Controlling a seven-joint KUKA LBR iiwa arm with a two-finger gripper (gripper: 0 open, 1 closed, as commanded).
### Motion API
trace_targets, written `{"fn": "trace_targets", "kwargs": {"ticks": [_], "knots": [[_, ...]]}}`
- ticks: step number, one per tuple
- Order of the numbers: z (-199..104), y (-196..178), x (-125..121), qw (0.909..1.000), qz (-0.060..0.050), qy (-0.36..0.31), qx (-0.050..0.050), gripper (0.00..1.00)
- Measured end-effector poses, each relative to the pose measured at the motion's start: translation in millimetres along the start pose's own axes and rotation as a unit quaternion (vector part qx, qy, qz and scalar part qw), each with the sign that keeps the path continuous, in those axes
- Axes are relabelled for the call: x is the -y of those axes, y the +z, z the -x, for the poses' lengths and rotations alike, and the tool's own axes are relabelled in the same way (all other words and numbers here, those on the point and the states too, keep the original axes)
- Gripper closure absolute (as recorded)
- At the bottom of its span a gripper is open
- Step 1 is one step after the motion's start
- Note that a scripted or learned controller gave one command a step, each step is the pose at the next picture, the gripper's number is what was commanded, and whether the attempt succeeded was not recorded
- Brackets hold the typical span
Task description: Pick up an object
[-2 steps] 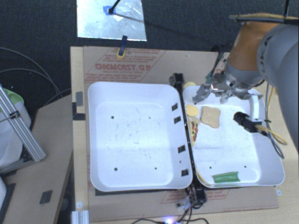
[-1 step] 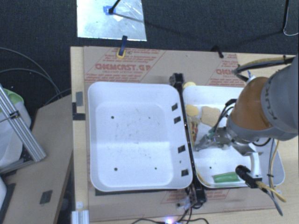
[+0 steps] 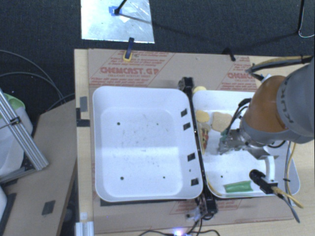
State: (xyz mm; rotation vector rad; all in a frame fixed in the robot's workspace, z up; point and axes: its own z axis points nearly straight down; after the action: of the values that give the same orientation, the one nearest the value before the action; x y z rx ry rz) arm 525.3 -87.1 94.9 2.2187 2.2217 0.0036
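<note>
Gripper (image 3: 227, 145) hangs low in the right bin (image 3: 216, 98), makes sense since that's where the pickable stuff sits, but the arm (image 3: 268, 109) covers it so I can't tell if it's open or clamped on anything. Count: two bins with the left bin (image 3: 142, 146), two pale yellow chunks (image 3: 203, 116) by the divider, one green piece (image 3: 237, 186) near the front rim

Flat strip (image 3: 237, 186) in right-hand bin (image 3: 222, 171)

Bright, even overhead light, soft grainy focus (mild glare off the left-hand bin (image 3: 142, 146)), faint shadows.
</note>
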Motion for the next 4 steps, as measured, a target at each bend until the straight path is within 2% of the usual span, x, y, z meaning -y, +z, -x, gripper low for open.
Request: {"fn": "trace_targets", "kwargs": {"ticks": [1,2,3,4], "knots": [[-64.6,-93.4,39.1,1.0000,0.000,-0.003,-0.001,1.00],[-112.6,-179.7,35.9,1.0000,0.004,-0.005,-0.001,1.00],[-158.4,-235.2,36.9,1.0000,0.003,-0.004,-0.001,1.00],[-142.3,-276.3,37.1,1.0000,0.002,-0.002,0.000,1.00]]}}
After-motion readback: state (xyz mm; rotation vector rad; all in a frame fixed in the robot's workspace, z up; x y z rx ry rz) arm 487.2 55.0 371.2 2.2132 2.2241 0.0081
